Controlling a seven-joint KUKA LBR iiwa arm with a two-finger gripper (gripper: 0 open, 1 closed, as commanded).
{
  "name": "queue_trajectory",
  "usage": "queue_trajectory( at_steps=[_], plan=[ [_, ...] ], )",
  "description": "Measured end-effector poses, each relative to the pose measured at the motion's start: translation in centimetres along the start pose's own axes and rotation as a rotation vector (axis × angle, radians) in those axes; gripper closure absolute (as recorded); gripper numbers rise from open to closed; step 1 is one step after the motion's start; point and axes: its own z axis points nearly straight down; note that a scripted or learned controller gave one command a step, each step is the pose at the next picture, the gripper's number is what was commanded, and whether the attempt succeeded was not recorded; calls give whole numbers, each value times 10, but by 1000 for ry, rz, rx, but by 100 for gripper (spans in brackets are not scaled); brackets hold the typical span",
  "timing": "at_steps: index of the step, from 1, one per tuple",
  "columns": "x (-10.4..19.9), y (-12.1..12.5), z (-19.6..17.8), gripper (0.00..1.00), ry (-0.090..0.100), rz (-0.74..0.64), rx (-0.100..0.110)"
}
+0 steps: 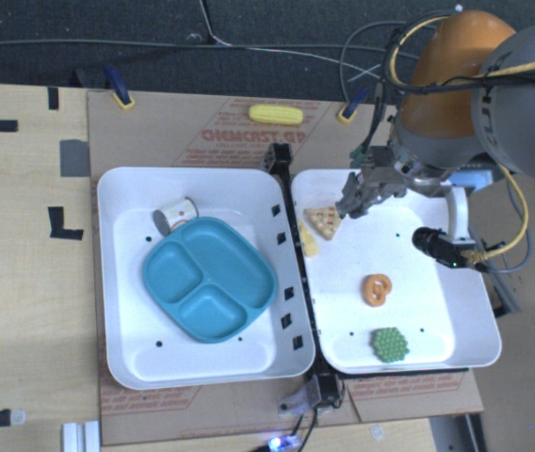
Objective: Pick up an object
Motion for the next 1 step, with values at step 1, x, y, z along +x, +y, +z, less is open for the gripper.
queue_trajectory(
  at_steps=[1],
  plan=[
    [54, -15, 16, 100, -1, 0, 2]
  ],
)
